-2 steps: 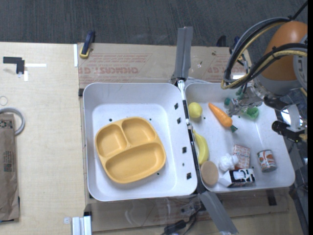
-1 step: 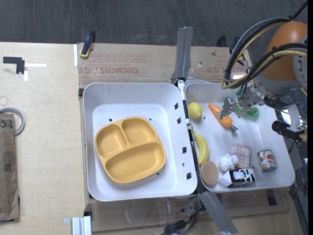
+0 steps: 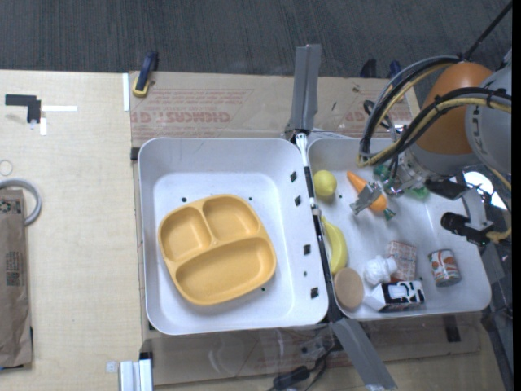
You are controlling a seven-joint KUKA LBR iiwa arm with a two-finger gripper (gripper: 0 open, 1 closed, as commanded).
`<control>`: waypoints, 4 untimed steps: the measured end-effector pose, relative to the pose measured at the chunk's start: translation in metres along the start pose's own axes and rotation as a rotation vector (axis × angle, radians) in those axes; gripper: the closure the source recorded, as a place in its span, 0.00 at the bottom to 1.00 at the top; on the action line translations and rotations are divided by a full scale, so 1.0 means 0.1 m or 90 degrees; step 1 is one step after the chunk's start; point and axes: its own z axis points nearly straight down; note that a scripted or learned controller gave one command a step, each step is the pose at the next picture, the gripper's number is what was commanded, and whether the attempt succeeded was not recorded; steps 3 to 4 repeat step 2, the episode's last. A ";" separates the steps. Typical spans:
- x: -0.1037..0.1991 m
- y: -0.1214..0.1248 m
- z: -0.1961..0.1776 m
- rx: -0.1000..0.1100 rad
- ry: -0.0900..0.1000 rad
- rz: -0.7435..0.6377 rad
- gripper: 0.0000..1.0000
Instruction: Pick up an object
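Near edge: metal bracket (image 3: pixel 362 357) w/ cables at bench front, betw the two bins' lower corners.
L bin (image 3: pixel 155 243): white, shallow; holds yellow divided plate (image 3: pixel 216 249), three compartments, lying flat, tilted a bit, toward bin's left-centre.
R bin (image 3: pixel 468 296): white, several small things inside.
R bin, low: tan round disc (image 3: pixel 349 287) at lower-left corner; black-white carton (image 3: pixel 403 293) just right of it; crumpled white item (image 3: pixel 378 269) touching carton's upper-left.
R bin, mid: clear wrapped packet (image 3: pixel 402 257) above carton; small can (image 3: pixel 444 267) w/ red-white label, to the right, apart from packet.
R bin, left wall: banana (image 3: pixel 336 245) lying along wall; lemon (image 3: pixel 325 184) above it, near top-left corner.
Carrot (image 3: pixel 365 191): orange, slanted, upper-mid of R bin, right of lemon; its lower end is at the gripper tips.
Gripper (image 3: pixel 370 200): low over R bin, tips at carrot; fingers look closed around carrot's lower end, orange showing betw them. Whether it is lifted off bin floor – can't tell.
Arm (image 3: pixel 456 116): grey w/ orange band, in from right, black-yellow cables looping over it.
Green bit (image 3: pixel 417 191): under wrist, mostly hidden, unclear what.
Bench left: brown paper bag (image 3: pixel 15 275) at edge; black L-shaped piece (image 3: pixel 24 104) near white tape marks.
Behind bins: cardboard sheet (image 3: pixel 212 108) w/ red print; blue-yellow tool (image 3: pixel 146 73) at its top-left corner.
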 end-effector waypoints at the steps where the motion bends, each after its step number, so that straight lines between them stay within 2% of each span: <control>1: -0.02 0.00 -0.10 -0.002 -0.002 0.003 1.00; 2: -0.15 0.19 -1.06 -0.002 -0.001 -0.079 1.00; 4: -0.15 0.19 -1.06 -0.002 -0.001 -0.079 1.00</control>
